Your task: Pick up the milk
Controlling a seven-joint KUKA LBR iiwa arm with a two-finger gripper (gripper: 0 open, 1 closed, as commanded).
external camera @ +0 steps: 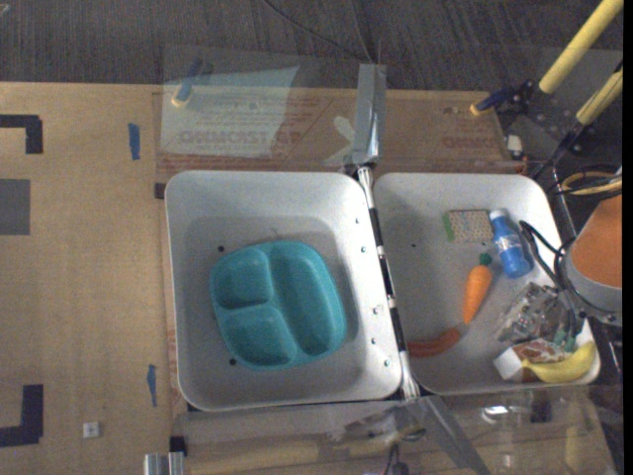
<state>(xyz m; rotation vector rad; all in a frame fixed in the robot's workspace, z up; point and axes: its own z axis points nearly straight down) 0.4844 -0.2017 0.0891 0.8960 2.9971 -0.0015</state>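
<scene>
We take the small white carton with a red patch (pixel 516 358), tucked in the right white bin's (pixel 425 216) near right corner, to be the milk. It touches a yellow banana (pixel 564 365) and lies just beside the metal-fingered gripper (pixel 544 315). We cannot tell how its jaws stand. A descent here risks snagging the banana, or pinning the carton against the bin wall.

Soft, dim overhead light, slight overall blur, pale glare on the plastic sheet (pixel 237 112).
</scene>
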